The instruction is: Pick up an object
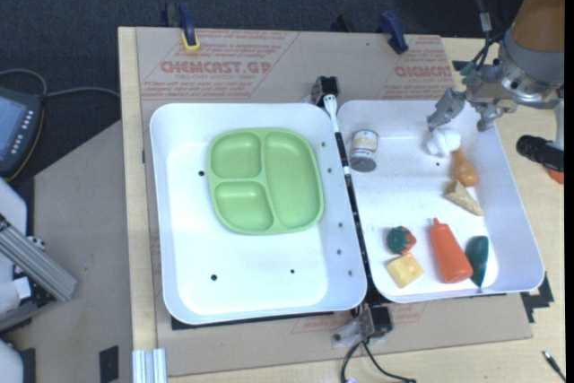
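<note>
One end effector (466,112) above bin edge.

arm (538,22) cut off at right edge; dark green item (478,257) too small to identify.

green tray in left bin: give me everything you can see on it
The green tray is a pale green, matte, plastic-looking plate with rounded corners and three compartments: two smaller ones on the left, one long one on the right. It lies flat, slightly rotated, in the upper middle of the left bin, touching only the bin floor. Its compartments hold nothing.
</note>
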